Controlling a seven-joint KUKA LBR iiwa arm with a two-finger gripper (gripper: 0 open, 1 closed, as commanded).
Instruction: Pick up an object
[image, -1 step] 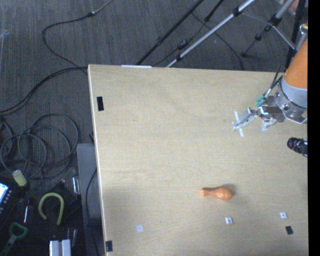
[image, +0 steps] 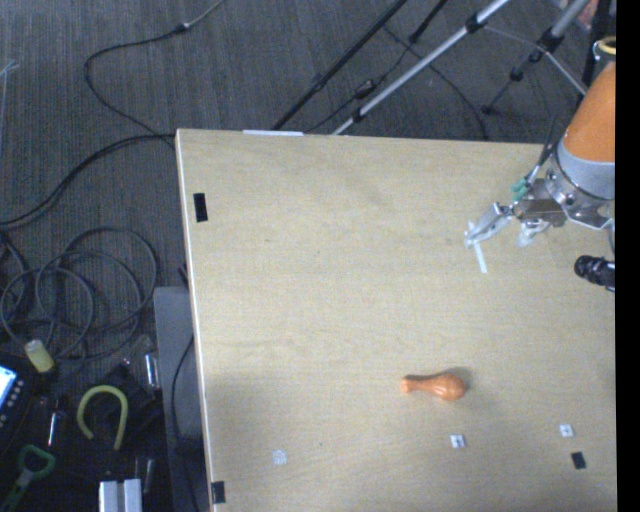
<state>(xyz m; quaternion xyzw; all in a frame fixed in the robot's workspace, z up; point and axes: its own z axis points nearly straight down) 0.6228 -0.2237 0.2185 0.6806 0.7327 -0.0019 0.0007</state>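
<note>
Well, I am hanging above the right part of the board (image: 330, 290) with my gripper (image: 484, 238) pointing toward the left, and nothing is sitting between its fingers (from this slant I cannot tell whether they are spread wide or drawn narrow, so I am not guessing). The thing I am after, a small orange gourd (image: 436, 386), is lying on its side nearer the front edge, well apart from me, its thin neck pointing left and its rounded bulb to the right. I am judging that the reach has not yet begun, so the risks are all lying ahead. The gourd is looking smooth and round, so if I am coming down off its middle a finger may be nudging it and sending it rolling or spinning away. Closing across the narrow neck is likely leaving me with too little to squeeze, and closing along its length may be asking for more opening than I have. Since it is lying low on the board, I am also risking driving my fingertips into the wood by coming down too far, or closing on air by stopping too high.
</note>
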